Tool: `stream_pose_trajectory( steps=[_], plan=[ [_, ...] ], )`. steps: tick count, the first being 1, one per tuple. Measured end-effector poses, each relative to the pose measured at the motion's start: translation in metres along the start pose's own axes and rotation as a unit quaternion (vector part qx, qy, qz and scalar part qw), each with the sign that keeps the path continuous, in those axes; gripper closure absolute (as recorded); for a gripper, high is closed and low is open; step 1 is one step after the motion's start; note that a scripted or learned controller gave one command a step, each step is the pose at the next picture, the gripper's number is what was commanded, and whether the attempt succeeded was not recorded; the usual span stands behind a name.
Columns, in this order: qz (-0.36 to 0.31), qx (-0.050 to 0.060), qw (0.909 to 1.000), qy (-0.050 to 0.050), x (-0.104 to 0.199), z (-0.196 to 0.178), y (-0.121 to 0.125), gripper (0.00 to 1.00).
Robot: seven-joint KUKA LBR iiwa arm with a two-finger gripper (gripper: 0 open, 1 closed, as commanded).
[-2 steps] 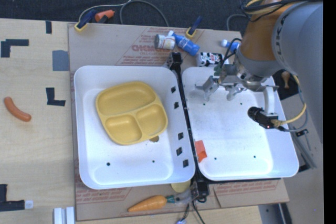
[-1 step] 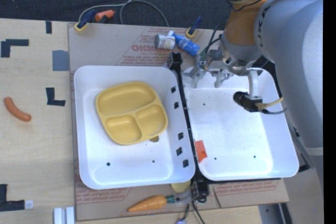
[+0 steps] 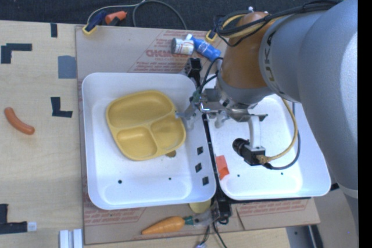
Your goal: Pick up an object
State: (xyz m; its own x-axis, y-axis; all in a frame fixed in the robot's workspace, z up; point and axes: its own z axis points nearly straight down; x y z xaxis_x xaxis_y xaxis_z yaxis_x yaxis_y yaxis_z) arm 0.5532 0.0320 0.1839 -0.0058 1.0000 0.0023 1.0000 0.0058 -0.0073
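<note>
While over the bins' shared wall:
Pincer (image 3: 195, 108): beside yellow plate's right rim; finger state cannot be told.
Yellow plate (image 3: 145, 124): flat in left bin (image 3: 99, 183), three compartments, tilted.

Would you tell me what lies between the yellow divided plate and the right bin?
In the camera view, the claw sits between the yellow divided plate and the right bin, above the left bin's right wall.
</note>
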Motion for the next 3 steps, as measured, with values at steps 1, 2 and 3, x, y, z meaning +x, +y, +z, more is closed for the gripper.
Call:
stream_pose_trajectory(
  steps=[1,2,3],
  plan=[
    [0.006,0.000,1.0000,-0.002,-0.056,0.000,-0.074,0.00],
    [0.004,-0.004,1.0000,-0.003,-0.112,0.000,-0.026,0.00],
    [0.001,-0.005,1.0000,-0.001,-0.085,-0.001,0.033,0.00]
  ],
)
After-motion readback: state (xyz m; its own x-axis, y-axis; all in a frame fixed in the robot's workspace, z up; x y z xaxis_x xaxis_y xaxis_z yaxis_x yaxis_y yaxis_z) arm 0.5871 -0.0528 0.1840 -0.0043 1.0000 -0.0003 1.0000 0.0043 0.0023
